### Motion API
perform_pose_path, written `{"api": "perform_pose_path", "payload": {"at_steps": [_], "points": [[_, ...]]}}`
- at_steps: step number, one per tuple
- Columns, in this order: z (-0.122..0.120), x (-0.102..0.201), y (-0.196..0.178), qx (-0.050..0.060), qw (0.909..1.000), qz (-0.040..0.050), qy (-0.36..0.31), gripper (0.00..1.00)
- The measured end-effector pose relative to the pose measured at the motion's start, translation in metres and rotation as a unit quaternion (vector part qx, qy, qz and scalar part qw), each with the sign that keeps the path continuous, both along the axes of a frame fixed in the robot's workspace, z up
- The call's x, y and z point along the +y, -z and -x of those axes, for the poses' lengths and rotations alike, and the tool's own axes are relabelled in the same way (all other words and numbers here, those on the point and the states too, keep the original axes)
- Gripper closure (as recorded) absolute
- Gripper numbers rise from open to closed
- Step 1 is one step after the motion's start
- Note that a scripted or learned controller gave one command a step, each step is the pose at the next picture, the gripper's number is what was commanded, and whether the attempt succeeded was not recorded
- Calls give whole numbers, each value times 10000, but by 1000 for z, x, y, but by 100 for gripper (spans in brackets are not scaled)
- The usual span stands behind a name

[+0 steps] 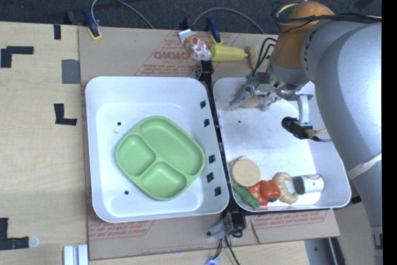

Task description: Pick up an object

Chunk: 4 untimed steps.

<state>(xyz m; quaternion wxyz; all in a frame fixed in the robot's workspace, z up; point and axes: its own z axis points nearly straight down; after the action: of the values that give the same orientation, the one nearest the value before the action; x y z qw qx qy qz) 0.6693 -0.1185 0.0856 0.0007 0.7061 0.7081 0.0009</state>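
The gripper (248, 96) hangs low at the right bin's (273, 139) far edge, its grip state unclear; toy food (270, 186) lies in a row along the near wall

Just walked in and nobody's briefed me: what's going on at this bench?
A grey arm reaches in from the right, its gripper low at the far end of the right bin. A cluster of toy food lies at that bin's near end, well apart from the gripper. The left bin holds a green divided plate.
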Motion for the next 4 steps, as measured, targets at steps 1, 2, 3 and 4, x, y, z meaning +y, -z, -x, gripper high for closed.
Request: {"api": "perform_pose_path", "payload": {"at_steps": [1,2,3,4], "points": [[1,10,0,4,10000,13,7,0],[1,23,1,7,10000,13,7,0],[1,22,1,7,10000,11,4,0],[1,20,0,7,10000,9,3,0]]}}
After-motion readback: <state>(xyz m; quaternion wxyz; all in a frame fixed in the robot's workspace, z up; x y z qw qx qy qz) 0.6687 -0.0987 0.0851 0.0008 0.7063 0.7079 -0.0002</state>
